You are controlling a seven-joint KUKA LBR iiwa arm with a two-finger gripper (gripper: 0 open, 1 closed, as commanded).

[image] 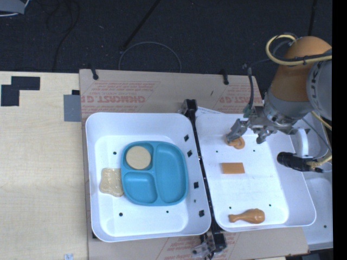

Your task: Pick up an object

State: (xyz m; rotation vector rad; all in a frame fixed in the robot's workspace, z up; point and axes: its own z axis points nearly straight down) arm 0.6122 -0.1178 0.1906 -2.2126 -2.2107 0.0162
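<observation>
I see open floor in the right bin (pixel 271 199) between the brown slab (pixel 232 168) and drumstick (pixel 247 216). The blue tray (pixel 162 191) crowds the left bin (pixel 103 140); the tool (pixel 249 131) blocks the upper right.

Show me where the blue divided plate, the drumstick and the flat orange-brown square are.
blue divided plate (pixel 168 172): camera view, on its large right compartment.
drumstick (pixel 252 216): camera view, on its thick end.
flat orange-brown square (pixel 232 168): camera view, on its middle.

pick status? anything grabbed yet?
Done: the gripper is over the right bin, fingers spread just above the small brown piece. In hand: nothing visible between the fingers. Left: close on it and lift. The tan slab and drumstick lie untouched.
</observation>
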